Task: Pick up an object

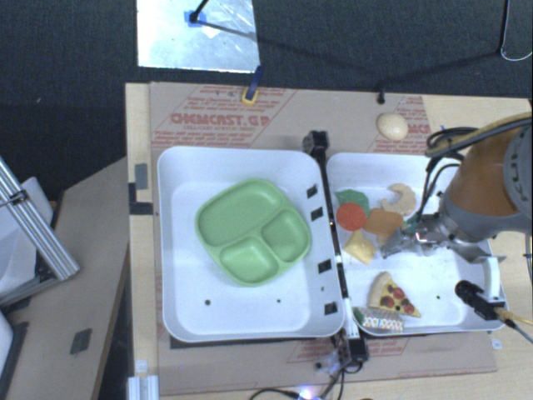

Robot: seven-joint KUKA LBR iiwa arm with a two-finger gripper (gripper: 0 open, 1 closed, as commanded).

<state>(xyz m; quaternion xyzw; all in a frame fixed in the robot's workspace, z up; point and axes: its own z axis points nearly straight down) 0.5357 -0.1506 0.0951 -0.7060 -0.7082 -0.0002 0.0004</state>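
Two white bins are seen side by side on the bench (208, 111); the left bin (179, 248) holds a green divided plate (252, 230), tilted diagonally, and the right bin (437, 294) holds the toy food. The gripper (398, 243) is lowered into the middle of the right bin from the right of the frame, below the arm (491, 190) with its orange band. Whether the fingers are spread or closed cannot be told, as they are small and blurred. Just to the upper left of the gripper tip an orange-brown piece (384, 222) is found, seemingly touching it; nothing is clearly seen between the fingers. A yellow wedge (360, 247) lies just left of the tip, a red round piece (351, 217) and a green piece (353, 198) sit farther to the upper left against the bin's left wall, and a tan curved piece (403, 196) lies above. A pizza slice (393, 295) lies below, near the bin's lower edge, its long axis running diagonally with its tip pointing to the upper left. Bare floor is left at the lower right of the right bin. An egg (392, 126) rests on the bench above that bin
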